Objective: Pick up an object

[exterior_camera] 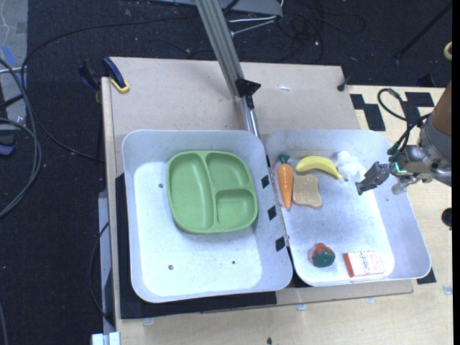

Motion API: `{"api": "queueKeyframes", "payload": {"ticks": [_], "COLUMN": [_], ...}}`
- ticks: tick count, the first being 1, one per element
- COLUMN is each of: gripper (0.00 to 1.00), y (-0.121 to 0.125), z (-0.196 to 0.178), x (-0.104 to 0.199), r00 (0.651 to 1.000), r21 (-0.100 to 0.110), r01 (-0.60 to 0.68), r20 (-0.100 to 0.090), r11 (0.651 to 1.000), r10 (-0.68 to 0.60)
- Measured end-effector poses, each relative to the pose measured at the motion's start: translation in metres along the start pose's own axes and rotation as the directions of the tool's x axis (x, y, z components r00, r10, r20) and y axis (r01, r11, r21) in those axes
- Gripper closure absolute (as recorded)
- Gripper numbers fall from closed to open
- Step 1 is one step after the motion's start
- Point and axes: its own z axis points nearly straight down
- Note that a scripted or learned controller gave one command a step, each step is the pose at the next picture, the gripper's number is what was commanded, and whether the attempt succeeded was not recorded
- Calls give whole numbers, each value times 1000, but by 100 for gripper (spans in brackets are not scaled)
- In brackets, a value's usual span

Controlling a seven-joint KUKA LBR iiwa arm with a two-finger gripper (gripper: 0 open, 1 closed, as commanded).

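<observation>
Right bin [402, 225], contents: a banana [320, 166], yellow, lying near the bin's far edge with its long axis running roughly left to right along that edge, curved; a crumpled white item [349, 165] touching or just beside the banana's right end; a carrot [285, 183], orange with a green top, long axis running far to near, close to the bin's left edge; a slice of toast [307, 191], tan, just beside the carrot and just nearer than the banana; a round red-and-green item [323, 255] toward the near edge; a small red-and-white box [365, 263] in the near right corner. Left bin [144, 192]: one green divided plate [213, 191], three compartments, sitting toward the bin's far right part. Hand [374, 177]: dark, at the right bin's right edge toward the far corner, carried by the grey arm [438, 139] entering from the right side of the counter [180, 92]; nothing is seen between its fingers, and whether it is spread or closed cannot be made out at this size. Governing relation: the nearest candidates, the white item and the banana, lie to the left of the hand and slightly toward the far edge, near but apart from it; the banana's long axis points roughly at the hand, so a grip across its width looks the likelier fit. Pick judged not yet made.
</observation>
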Motion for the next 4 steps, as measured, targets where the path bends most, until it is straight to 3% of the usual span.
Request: {"api": "queueKeyframes", "payload": {"ticks": [1,3,4], "gripper": [0,0,0], "y": [0,1,2], "z": [0,126,162], "x": [0,4,4], "r00": [1000,1000,1000], "r21": [-1,5,-3], "r01": [0,-2,-2], "r20": [0,-2,2], "r11": [1000,1000,1000], "r10": [0,2,2]}}
